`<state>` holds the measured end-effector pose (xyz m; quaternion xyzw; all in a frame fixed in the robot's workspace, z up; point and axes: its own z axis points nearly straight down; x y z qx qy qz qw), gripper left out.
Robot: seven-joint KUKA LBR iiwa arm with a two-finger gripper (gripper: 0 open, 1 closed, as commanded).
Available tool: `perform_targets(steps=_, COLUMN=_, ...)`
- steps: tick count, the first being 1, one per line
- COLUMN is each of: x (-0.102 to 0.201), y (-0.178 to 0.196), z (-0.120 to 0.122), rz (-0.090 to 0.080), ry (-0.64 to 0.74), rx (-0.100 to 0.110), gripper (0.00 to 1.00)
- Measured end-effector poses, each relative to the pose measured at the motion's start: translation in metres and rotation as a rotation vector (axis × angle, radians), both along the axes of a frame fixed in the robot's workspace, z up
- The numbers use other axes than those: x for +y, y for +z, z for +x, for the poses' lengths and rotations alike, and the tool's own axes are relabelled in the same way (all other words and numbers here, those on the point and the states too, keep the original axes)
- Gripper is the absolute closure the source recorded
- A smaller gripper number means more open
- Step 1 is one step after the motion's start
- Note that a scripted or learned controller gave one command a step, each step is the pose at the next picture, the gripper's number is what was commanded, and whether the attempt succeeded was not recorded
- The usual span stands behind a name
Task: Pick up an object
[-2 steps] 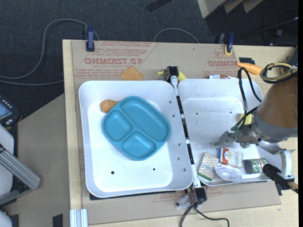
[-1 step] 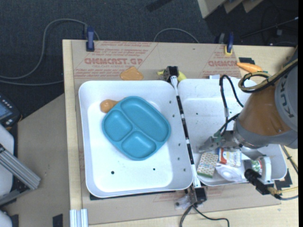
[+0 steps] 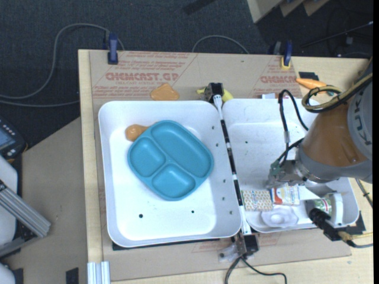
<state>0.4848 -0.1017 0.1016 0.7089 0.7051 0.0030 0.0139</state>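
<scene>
My gripper (image 3: pixel 279 179) is low in the right bin (image 3: pixel 254 129), at the end of the grey arm with its orange band (image 3: pixel 331 141). Just below it lies a small red and white packet (image 3: pixel 288 194). Next to that are a speckled flat packet (image 3: pixel 256 200), a white round lid-like piece (image 3: pixel 278 218) and a white tube with a green end (image 3: pixel 327 206). The left bin (image 3: pixel 118 212) holds a blue divided plate (image 3: pixel 170 158), with an orange item (image 3: pixel 134 132) peeking out at the plate's upper left.
The ridge where the two bins meet (image 3: pixel 230 158) runs top to bottom. An orange piece (image 3: pixel 164 92) lies on the bench behind the left bin. Blue clamps (image 3: pixel 112 48) (image 3: pixel 286 53) grip the bench's back edge. Black cables (image 3: pixel 287 123) hang over the right bin.
</scene>
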Motion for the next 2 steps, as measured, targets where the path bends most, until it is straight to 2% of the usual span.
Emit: perform_targets(steps=2, x=0.0, y=0.0192, z=0.0005, rz=-0.002, ry=-0.001, rx=-0.003, gripper=1.0)
